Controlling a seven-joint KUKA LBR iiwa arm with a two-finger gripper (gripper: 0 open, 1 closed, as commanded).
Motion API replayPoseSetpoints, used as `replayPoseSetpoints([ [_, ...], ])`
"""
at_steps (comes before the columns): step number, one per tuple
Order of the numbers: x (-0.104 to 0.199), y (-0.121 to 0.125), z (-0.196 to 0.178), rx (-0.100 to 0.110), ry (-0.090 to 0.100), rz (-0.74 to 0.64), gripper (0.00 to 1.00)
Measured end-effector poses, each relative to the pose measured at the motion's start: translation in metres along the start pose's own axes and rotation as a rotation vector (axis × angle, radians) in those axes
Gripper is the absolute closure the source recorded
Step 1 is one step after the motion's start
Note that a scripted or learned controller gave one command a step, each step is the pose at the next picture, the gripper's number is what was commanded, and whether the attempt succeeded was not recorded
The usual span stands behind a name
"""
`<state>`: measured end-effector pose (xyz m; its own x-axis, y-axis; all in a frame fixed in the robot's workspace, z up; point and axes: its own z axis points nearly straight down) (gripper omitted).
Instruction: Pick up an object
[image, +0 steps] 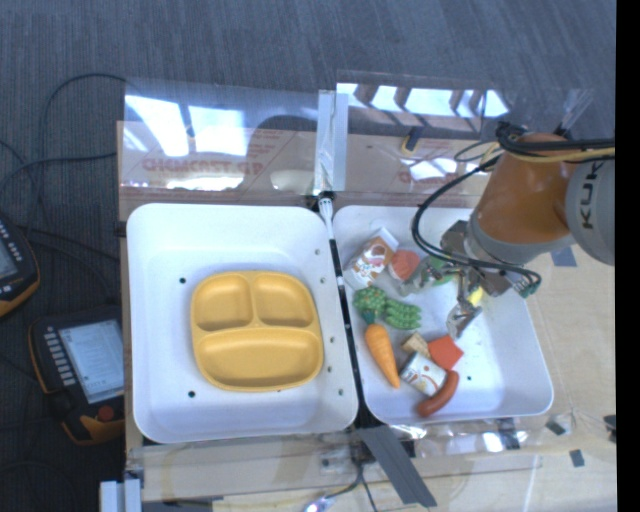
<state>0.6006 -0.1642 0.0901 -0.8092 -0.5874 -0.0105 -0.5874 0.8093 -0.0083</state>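
Hovering low inside the right bin (535, 385), the gripper (463, 318) hangs below the orange-banded wrist, and whether it is wide or narrow cannot be told from this slant; nothing is seen held in it. Just below it lies a red block (446, 352), with a small carton (422, 373) and a sausage (438, 394) beyond. To its left sit the green broccoli (388, 309) and the carrot (381, 352). Farther left, the other bin holds a yellow divided plate (257, 329). The step looks like approach: next it should settle over one item and close.
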Motion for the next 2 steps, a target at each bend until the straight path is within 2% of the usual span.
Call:
replayPoseSetpoints([
  [1,0.023,-0.034,-0.029,-0.006,0.008,-0.019,0.0],
  [2,0.028,-0.045,0.001,-0.005,0.0,0.065,0.0],
])
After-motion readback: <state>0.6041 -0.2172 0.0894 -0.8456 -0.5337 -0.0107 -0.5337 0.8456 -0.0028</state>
